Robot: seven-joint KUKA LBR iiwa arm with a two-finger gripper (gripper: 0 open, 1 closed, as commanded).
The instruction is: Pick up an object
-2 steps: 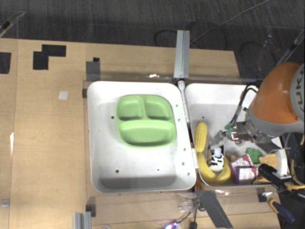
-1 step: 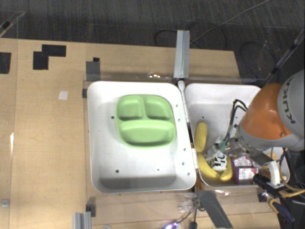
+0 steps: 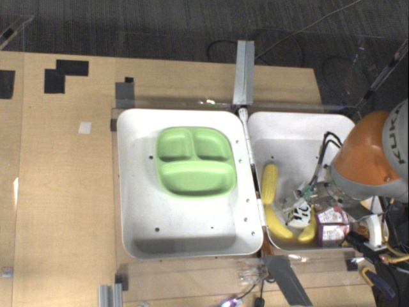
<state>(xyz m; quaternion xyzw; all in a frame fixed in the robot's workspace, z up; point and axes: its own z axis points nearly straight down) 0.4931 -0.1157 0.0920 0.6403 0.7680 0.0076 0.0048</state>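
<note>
**Arm low over a crowded right bin**

Nearest you, along the front wall of the right bin [image 3: 300, 123], lies a small carton with a purple label [image 3: 331, 226], a banana [image 3: 279, 224] curving beside it, and a black-and-white object [image 3: 298, 214] between them. A second banana [image 3: 269, 183] lies lengthwise against the bin's left wall, just behind the first. These pieces sit close together, some touching, so you have little free room around any one.

The left bin [image 3: 137, 190] holds a green divided plate [image 3: 195, 160], well apart from the cluster.

Your arm [image 3: 367, 155] reaches in from the right, its orange band above the bin's right half, the wrist angled down. The hand [image 3: 309, 200] sits just above the black-and-white object; you cannot tell how far it is open, nor whether it grips anything.
</note>
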